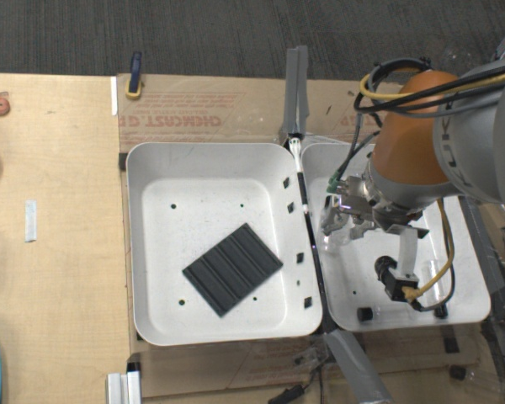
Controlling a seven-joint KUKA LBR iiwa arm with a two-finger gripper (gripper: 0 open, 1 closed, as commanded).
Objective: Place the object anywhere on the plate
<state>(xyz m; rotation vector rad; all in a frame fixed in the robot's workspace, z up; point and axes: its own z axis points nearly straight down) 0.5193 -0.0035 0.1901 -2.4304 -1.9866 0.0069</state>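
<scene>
over the right bin: arm low above its left part, plate well away to the left.

the dark ribbed plate [233, 268] lies flat in the left bin [151, 171], its long axis running from near-left to far-right. the gripper [343, 224] hangs over the right bin [463, 310], just right of the divider between the bins, so the plate lies to its left and slightly nearer. something pale and glassy sits at the gripper, but i cannot tell whether it is held, nor how the gripper is set. my judgement: the coming move is a leftward carry across the divider.
</scene>
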